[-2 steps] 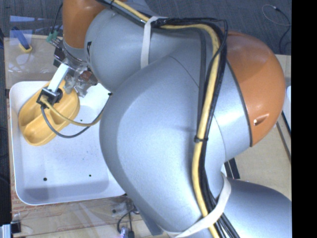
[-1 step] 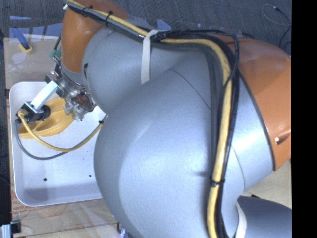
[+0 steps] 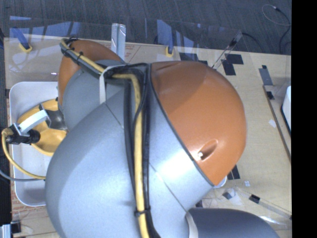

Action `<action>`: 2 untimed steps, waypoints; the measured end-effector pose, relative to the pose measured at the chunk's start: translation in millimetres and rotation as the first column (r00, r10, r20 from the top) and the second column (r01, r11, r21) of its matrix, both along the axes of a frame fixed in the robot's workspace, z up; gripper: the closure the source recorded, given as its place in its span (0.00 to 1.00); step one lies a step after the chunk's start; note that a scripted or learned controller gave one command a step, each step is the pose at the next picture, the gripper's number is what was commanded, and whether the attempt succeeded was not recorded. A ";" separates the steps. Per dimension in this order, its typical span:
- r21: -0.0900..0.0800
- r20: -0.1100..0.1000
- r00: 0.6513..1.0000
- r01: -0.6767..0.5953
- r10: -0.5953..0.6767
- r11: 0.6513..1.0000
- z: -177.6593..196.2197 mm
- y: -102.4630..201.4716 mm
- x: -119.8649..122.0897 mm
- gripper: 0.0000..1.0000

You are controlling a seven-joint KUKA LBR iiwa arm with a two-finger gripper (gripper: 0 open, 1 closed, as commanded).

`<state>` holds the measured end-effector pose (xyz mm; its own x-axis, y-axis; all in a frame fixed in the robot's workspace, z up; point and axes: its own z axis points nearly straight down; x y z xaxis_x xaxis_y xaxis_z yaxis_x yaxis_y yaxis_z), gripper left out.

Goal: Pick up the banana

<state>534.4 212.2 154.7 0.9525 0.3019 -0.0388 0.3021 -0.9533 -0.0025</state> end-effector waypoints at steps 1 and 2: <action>0.009 0.025 0.979 -0.204 0.204 0.979 37.2 5.5 -14.4 1.00; 0.013 0.031 0.992 -0.125 0.124 0.992 97.7 6.5 87.6 1.00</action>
